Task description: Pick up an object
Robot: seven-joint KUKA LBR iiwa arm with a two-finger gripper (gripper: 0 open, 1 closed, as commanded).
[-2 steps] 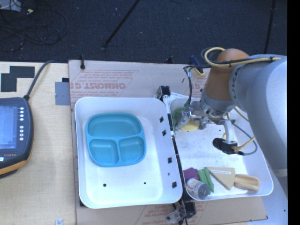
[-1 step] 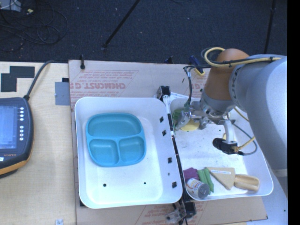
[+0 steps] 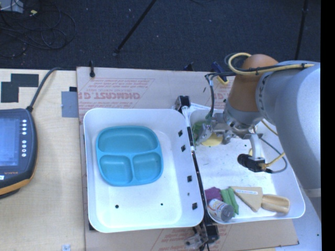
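My gripper (image 3: 215,131) is low in the right bin (image 3: 272,178), near its upper left corner. Right under it lie a yellow object (image 3: 212,140) and a green object (image 3: 198,133), both partly hidden by the wrist. Along the bin's front edge lie a purple piece (image 3: 212,193), a green stick (image 3: 229,200), a grey can (image 3: 223,211), a pale wooden wedge (image 3: 249,195) and a tan rounded piece (image 3: 276,203). I cannot tell whether the gripper is touching the yellow object.
The left bin (image 3: 104,192) holds a blue divided plate (image 3: 129,155). A black cable end (image 3: 252,162) hangs from the wrist over the middle of the right bin. A teach pendant (image 3: 13,144) lies on the bench at the far left.
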